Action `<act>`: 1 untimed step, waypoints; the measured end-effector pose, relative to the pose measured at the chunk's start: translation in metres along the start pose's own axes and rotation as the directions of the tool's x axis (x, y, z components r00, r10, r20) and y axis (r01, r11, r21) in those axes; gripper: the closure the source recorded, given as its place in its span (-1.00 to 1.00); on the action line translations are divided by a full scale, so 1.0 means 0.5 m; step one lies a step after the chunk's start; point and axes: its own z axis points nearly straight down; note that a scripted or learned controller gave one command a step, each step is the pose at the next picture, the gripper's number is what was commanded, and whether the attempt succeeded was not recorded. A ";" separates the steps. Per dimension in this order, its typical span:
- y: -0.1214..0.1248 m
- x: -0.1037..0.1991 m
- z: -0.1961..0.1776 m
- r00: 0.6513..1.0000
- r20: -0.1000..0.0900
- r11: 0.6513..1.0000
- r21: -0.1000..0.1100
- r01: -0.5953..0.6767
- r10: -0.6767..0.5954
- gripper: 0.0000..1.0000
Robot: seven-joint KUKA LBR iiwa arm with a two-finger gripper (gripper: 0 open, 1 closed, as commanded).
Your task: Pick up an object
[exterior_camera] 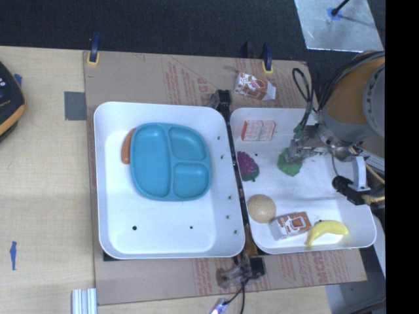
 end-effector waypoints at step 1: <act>-0.069 -0.031 -0.049 1.000 0.000 1.000 -0.001 -0.002 0.002 1.00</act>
